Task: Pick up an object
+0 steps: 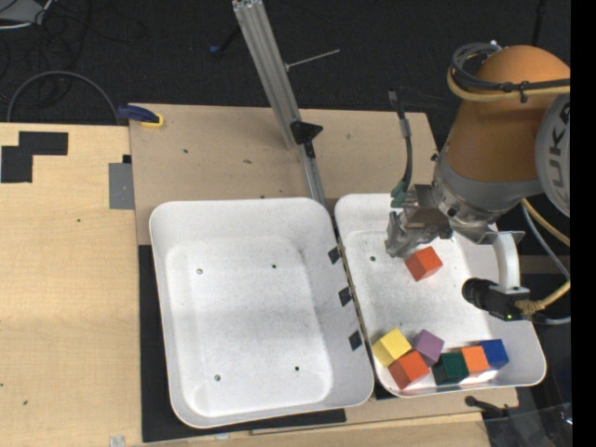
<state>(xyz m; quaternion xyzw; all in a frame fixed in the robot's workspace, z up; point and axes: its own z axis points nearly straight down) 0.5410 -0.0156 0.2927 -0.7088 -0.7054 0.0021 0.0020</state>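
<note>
So, starting at the near edge: the right-hand shallow white plastic bin (372, 214) had a little pile of cubes bunched along its front rim. A yellow cube (392, 345) sat touching a red-orange cube (408, 369), with a purple cube (429, 345) just beside them, then a dark green cube (451, 368), an orange cube (476, 358) and a blue cube (494, 351) trailing off toward the corner. The left-hand shallow white plastic bin (242, 315) sat right alongside.

Further back in the right bin was the one that mattered, a lone red-orange cube (425, 264), well apart from the pile and turned a bit on the diagonal. The grey two-finger gripper (406, 240) was right at it, with the cube poking out just below and slightly to the right of the fingertips. Honestly I couldn't tell whether the fingers were spread or closed, or whether the cube was actually between them or just sitting beside them. My guess was the grab hinged on that small offset: the cube lay toward the near-right of the claw, not dead centre.

Behind all that, the grey arm with the orange band (507, 119) bulked in from the right.
</note>
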